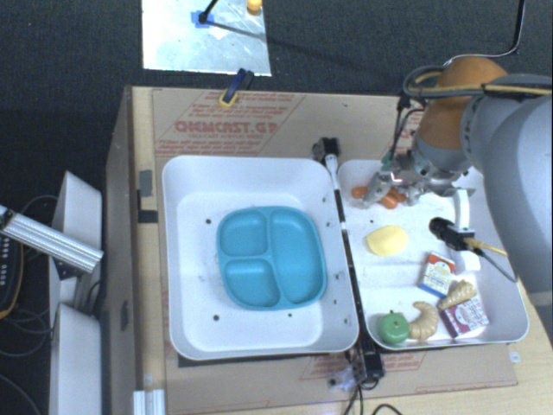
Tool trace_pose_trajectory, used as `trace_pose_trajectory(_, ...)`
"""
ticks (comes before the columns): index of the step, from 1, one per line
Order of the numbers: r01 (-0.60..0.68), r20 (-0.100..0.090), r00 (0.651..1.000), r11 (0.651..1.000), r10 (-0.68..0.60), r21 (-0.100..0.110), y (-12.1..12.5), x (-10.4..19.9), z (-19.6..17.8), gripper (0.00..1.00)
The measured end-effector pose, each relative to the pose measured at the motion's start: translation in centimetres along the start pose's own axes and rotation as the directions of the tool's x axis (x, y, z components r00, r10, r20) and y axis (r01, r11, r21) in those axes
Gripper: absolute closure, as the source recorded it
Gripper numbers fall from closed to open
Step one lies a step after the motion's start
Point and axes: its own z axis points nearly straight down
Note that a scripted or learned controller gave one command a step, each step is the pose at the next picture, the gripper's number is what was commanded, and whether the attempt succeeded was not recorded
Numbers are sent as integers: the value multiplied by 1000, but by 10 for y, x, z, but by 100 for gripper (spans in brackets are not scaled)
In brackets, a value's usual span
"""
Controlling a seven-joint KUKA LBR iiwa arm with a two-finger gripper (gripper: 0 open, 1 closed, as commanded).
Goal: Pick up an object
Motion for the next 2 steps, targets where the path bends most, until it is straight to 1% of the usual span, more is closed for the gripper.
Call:
trace_pose_trajectory(1, 0, 2, 1000, 1000, 0, -4, 1, 13, -10, 0)
trace_pose_trajectory(2, -1, -2, 1000, 1000, 1, -5, 1, -5, 0, 0)
